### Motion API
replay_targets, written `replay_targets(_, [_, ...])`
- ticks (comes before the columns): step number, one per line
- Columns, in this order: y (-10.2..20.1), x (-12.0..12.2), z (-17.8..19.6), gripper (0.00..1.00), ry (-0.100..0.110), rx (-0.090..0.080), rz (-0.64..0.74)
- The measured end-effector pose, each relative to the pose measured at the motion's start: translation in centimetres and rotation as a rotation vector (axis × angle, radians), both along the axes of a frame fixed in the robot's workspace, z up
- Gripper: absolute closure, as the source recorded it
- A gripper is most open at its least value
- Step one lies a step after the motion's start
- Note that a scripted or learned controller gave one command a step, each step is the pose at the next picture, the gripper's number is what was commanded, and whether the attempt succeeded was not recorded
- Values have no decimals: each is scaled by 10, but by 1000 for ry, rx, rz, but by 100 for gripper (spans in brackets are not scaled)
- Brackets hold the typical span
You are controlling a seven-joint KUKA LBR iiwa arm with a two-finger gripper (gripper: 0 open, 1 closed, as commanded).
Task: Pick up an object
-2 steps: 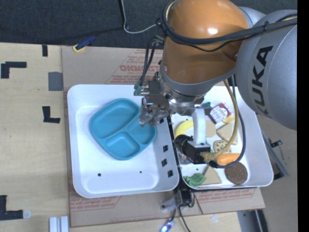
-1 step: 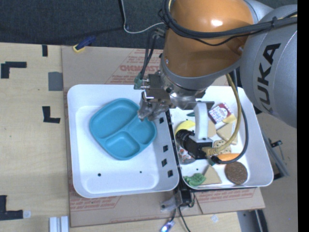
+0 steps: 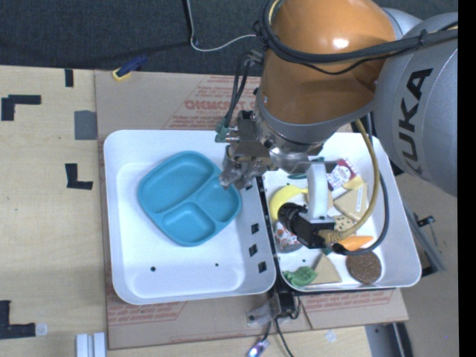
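Gripper poised at the rim of the blue divided plate, grasp not yet confirmed.

The gripper (image 3: 236, 171) sits low over the left bin (image 3: 119, 199), right at the right-hand edge of the blue divided plate (image 3: 186, 197), which lies tilted across the middle of that bin. How the jaws stand I cannot tell: the wrist and its cabling mask the tips, and nothing is plainly seen between them. To the plate's right, beyond the divider between the bins, the right bin (image 3: 405, 262) holds a jumble including a yellow banana-like piece (image 3: 286, 197), a brown round disc (image 3: 364, 267) and a small green item (image 3: 301, 277). My judgement is that this is the approach or closing step on the plate's rim; the next move calls for a firm pinch over the thin edge, then a straight lift to check whether the plate comes up.
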State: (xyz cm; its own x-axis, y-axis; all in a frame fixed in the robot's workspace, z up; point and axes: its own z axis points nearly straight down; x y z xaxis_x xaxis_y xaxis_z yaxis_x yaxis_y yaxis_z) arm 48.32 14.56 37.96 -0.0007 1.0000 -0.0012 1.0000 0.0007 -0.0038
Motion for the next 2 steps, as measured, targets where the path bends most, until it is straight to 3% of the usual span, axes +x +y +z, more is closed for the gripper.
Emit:
replay_targets(1, [1,0,10,100,1,0,3])
replay_targets(2, [-73,1,30,100,-5,0,-6])
